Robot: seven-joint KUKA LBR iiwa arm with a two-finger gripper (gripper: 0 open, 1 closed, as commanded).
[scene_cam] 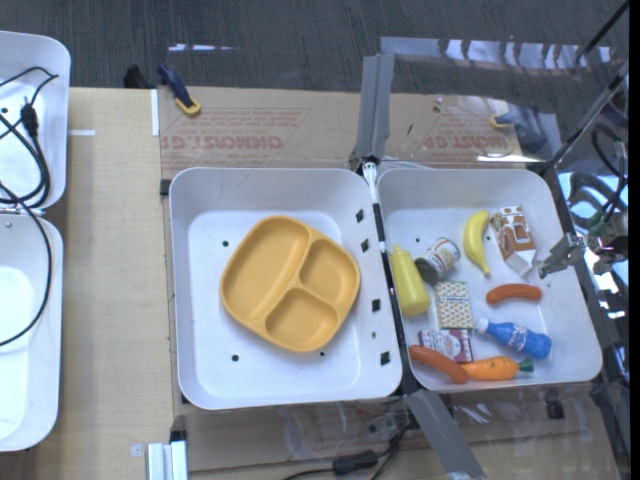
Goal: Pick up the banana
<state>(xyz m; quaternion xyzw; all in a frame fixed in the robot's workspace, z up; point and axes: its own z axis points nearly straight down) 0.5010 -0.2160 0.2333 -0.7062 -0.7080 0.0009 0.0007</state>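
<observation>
You are looking at the gripper (556, 260) hanging over the near edge of the right bin (470, 178), and you cannot tell whether it is spread or pressed together. Nothing is showing in its grasp. The banana (478, 240) is lying well to the picture's left of the gripper, with a small carton (514, 236) sitting between them, just beside the gripper. A sausage (514, 294) is resting just below the gripper. Farther past the banana, a can (438, 260) and a yellow bottle (407, 280) are lying. Well beyond, a yellow plate (290, 283) is sitting in the left bin (200, 268).
</observation>
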